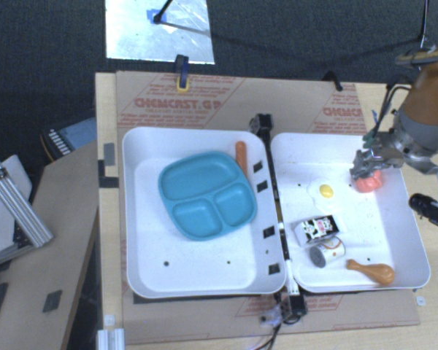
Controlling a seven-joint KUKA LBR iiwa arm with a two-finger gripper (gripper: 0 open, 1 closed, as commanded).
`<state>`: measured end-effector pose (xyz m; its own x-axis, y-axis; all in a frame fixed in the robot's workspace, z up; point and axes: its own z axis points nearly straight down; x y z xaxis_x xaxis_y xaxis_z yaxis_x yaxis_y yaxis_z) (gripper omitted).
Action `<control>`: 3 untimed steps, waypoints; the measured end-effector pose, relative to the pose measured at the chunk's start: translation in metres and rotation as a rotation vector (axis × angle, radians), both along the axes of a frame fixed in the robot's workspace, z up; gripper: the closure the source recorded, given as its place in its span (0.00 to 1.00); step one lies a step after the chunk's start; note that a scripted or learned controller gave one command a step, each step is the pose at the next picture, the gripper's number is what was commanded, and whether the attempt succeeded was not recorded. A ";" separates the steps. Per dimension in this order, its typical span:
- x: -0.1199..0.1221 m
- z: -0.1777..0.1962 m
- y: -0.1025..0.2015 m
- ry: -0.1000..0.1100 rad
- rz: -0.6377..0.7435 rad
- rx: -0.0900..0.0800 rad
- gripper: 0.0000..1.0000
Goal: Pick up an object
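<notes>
Two white bins [204,286] on cardboard; gripper [366,165], its opening impossible to tell, sits touching a pink toy [369,182] below it, likely light, soft, best pinched across its middle

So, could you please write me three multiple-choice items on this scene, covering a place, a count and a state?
1. Where does the blue three-compartment plastic plate lie?
A. Left white bin
B. Right white bin
C. On the cardboard

2. How many compartments does that plate have?
A. Two
B. Three
C. Four

3. How is the small grey-and-white can lying?
A. Upright
B. On its side
C. Stacked on the plate

Answers: 1 A, since the plate rests inside the left white bin. 2 B, one large section and two smaller ones are visible. 3 B, its round end faces sideways in the right white bin, beside the black-and-white carton.
</notes>
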<state>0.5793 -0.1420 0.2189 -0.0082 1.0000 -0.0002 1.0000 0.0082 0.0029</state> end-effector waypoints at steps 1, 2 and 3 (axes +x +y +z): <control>0.019 0.009 0.056 -0.001 0.002 0.001 1.00; 0.031 0.013 0.119 -0.001 0.002 0.002 1.00; 0.043 0.023 0.171 -0.001 0.001 0.002 1.00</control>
<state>0.6228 0.0286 0.2414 -0.0095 1.0000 0.0020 0.9999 0.0095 0.0040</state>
